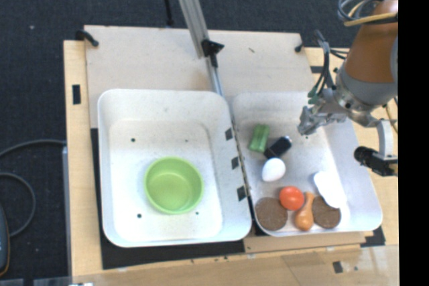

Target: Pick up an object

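My gripper point(307, 125) hangs over the upper right part of the right bin point(358, 174), a little right of and above the objects. Below and left of it lie a green block point(259, 138), a small black piece point(279, 145) and a white egg-shaped object point(273, 169). Nearer the front edge sit a red ball point(291, 197), an orange gourd-like piece point(305, 213), two brown discs point(271, 212) point(326, 215) and a white oblong object point(329, 187). Nothing is seen between the fingers.
The left bin point(120, 110) holds a green bowl point(173, 185). A metal pole point(191, 3) slants down from the top to the gap between the bins. Cables point(355, 7) loop beside the arm at the upper right.
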Controlling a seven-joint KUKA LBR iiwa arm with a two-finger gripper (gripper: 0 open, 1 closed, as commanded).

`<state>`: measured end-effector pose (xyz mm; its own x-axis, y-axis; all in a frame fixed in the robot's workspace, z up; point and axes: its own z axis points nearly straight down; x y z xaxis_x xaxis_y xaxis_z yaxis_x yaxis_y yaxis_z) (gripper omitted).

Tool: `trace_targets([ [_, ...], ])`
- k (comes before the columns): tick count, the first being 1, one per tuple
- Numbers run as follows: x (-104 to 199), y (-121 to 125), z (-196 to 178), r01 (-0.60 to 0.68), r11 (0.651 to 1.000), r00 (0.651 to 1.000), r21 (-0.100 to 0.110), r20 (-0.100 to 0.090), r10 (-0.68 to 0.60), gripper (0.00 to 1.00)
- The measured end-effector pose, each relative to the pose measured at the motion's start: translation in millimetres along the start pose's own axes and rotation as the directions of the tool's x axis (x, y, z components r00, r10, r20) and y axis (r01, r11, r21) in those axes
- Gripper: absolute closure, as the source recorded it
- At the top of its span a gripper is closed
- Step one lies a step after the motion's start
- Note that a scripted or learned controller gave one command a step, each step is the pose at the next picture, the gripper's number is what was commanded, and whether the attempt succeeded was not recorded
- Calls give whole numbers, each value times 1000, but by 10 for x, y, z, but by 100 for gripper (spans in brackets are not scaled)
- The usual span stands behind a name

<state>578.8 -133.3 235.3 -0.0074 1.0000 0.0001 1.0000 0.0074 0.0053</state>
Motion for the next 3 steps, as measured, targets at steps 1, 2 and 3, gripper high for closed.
trace_targets([
  [1,515,45,-121,-1,1000,1000,0,0,1,100],
  [2,942,85,-146,0,1000,1000,0,0,0,100],
  [3,1429,31,-128,0,1000,1000,5,-1,0,100],
])
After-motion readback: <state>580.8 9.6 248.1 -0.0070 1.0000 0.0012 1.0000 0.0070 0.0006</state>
